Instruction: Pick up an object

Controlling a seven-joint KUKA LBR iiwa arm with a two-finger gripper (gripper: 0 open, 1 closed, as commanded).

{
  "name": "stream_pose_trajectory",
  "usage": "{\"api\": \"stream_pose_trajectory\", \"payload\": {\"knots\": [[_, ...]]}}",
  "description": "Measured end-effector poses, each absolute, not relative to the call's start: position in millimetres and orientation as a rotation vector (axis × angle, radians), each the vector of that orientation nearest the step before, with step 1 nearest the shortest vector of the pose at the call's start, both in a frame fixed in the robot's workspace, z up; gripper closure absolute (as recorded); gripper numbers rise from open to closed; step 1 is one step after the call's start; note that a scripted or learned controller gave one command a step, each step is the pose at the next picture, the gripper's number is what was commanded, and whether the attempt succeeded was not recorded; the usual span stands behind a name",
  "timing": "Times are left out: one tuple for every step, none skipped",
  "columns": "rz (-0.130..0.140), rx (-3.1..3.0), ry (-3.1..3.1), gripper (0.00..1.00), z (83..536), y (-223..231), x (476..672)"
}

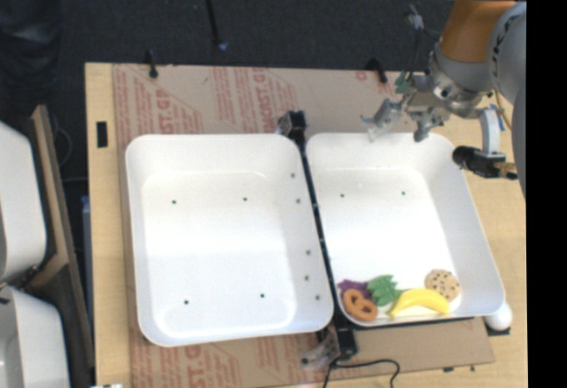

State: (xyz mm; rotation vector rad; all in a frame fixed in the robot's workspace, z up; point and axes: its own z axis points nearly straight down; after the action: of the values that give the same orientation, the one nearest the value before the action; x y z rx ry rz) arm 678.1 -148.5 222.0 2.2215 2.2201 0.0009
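While the gripper (pixel 395 125) hangs over the far edge of the right bin (pixel 465 200), I judge that the task is at its approach step, because nothing is between the fingers. Its two fingers stand apart, so I read it as released and empty. From the camera view, the objects to pick lie together at the near edge of the same bin: a yellow banana (pixel 418 302), a round cookie (pixel 442 284), a green leafy piece (pixel 383 288), a brown pretzel (pixel 359 306) and a small purple item (pixel 351 287). They are well apart from the gripper, and some touch each other.

For the next move I must bring the gripper toward the near edge and lower it over one item. The cookie seems the most separate.

The arm (pixel 474 23) reaches in from the right, its orange band up and the wrist bent down toward the bin. The left bin (pixel 151 174) is not involved.
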Motion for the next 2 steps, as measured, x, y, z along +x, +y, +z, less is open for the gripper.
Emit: {"api": "stream_pose_trajectory", "payload": {"knots": [[-0.002, 2.227, 2.215, 0.0, 207.1, -184.6, 588.2], [-0.004, 2.229, 2.218, 0.0, 159.2, -205.0, 507.3]]}}
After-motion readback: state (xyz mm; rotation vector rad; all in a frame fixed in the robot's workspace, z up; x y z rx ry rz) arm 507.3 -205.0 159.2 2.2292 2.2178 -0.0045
